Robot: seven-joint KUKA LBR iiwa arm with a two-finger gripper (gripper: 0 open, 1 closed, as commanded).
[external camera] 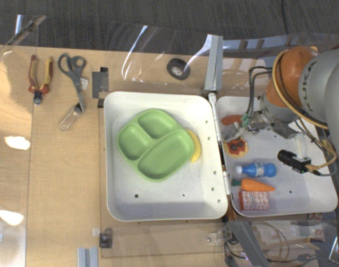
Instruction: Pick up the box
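We see the gripper [240, 125] low over the far left part of the right bin [317, 196], at the end of the grey arm [319, 88] that comes in from the right. We cannot tell whether it is released or clenched, and we see nothing held in it. Just beside it, toward the bin's far left corner, lies a small orange-red piece [232, 118]. A little nearer to us sits a small red and yellow thing [236, 146], too small for us to name.

Further toward the near edge lies a blue bottle [258, 170] on its side, then an orange carrot [257, 186] just beside it. The box [255, 201], red with a pale pattern, lies flat in the near left corner of that same bin, close to the carrot and well apart from the gripper.

In the left bin [158, 202] a green divided plate [156, 143] rests over a yellow thing [195, 147] that peeks out at its right edge.

On the bench [58, 177] beyond the bins we find scissors [74, 74], red-handled pliers [39, 78] and a roll of tape [178, 68].
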